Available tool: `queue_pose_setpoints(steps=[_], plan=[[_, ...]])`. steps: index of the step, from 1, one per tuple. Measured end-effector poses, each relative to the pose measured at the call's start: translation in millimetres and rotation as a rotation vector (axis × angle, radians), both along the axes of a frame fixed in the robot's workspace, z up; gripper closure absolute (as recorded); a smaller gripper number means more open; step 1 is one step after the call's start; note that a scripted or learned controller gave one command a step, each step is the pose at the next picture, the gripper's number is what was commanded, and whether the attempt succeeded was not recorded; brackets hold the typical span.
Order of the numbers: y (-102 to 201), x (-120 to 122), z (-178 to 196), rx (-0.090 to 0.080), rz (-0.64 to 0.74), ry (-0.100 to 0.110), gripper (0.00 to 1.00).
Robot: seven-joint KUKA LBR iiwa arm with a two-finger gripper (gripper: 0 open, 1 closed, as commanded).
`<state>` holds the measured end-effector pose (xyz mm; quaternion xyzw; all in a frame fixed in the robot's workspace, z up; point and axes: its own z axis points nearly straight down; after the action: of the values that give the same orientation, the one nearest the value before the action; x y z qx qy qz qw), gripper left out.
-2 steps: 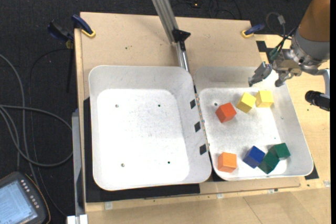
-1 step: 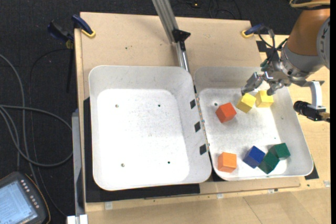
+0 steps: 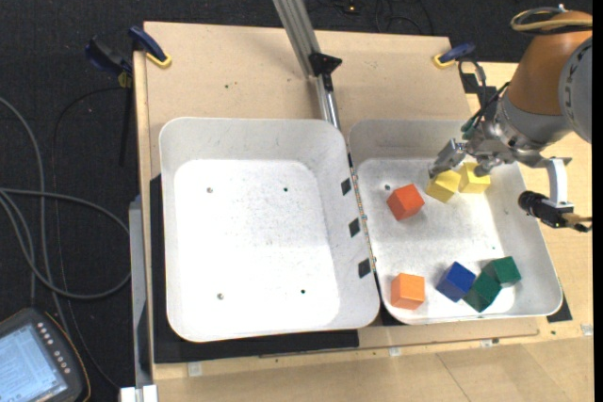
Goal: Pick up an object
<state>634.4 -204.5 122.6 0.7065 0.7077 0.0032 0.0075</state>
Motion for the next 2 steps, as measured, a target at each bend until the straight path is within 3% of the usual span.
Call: queue_pose_setpoints(steps=[1,2], plan=[[4,3,11,0.004,0.004,-0.007,1.0],[7,-5,63,0.004,0.001,0.009,1.0]])
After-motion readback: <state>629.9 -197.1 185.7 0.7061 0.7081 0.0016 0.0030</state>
